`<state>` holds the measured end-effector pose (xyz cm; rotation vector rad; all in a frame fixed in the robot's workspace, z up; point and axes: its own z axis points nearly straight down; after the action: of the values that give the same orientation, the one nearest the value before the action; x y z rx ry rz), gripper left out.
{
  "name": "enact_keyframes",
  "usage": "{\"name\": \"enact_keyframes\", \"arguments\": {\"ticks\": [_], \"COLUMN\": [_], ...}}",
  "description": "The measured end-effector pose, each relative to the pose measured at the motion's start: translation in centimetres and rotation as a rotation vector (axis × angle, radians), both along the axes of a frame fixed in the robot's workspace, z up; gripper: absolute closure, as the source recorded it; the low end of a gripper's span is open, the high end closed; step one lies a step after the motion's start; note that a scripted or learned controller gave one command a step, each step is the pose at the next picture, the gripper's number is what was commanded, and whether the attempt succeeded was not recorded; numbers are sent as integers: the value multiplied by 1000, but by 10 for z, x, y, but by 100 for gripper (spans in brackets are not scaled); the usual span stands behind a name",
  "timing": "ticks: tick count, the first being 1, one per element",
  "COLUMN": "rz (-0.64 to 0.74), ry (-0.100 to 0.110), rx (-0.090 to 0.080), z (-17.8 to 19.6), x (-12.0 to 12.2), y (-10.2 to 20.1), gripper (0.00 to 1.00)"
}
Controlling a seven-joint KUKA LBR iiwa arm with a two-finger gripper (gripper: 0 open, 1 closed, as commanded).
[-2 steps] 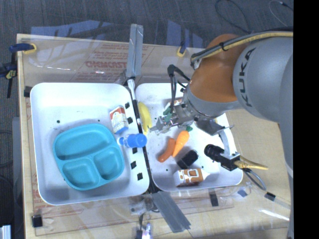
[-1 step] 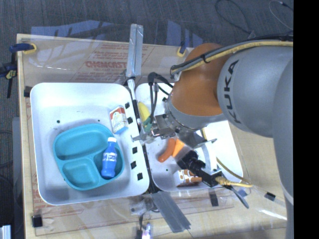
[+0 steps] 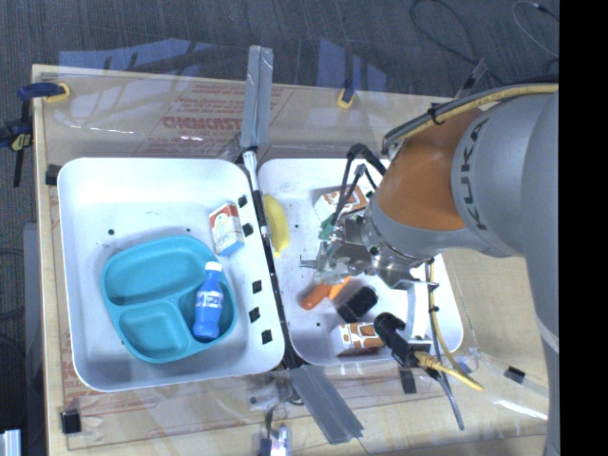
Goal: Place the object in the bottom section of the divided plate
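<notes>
A blue divided plate point(image 3: 142, 283) lies in the left bin point(image 3: 85, 207). A white and blue bottle point(image 3: 209, 302) stands on the plate's right section, near its rim. My gripper point(image 3: 330, 266) hangs low over the middle of the right bin point(image 3: 304, 183), well to the right of the plate. An orange carrot point(image 3: 317, 296) lies just below it and a green item point(image 3: 328, 224) just above. Nothing shows between the gripper and these things that I can make out.
A small red and white carton point(image 3: 225, 228) leans near the left bin's right wall. The right bin also holds a yellow banana point(image 3: 276, 223), an orange and white packet point(image 3: 334, 198) and a brown box point(image 3: 361, 340). The arm covers the bin's right half.
</notes>
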<state>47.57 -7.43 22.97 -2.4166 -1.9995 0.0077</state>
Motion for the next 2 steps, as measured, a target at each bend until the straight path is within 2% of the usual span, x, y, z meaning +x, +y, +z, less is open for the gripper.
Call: {"name": "enact_keyframes", "arguments": {"ticks": [1,2], "rz": [372,710], "ry": [-2,-5], "rx": [2,2], "z": [-20,-22], "x": [0,0], "y": [92,166], "gripper": [100,100]}}
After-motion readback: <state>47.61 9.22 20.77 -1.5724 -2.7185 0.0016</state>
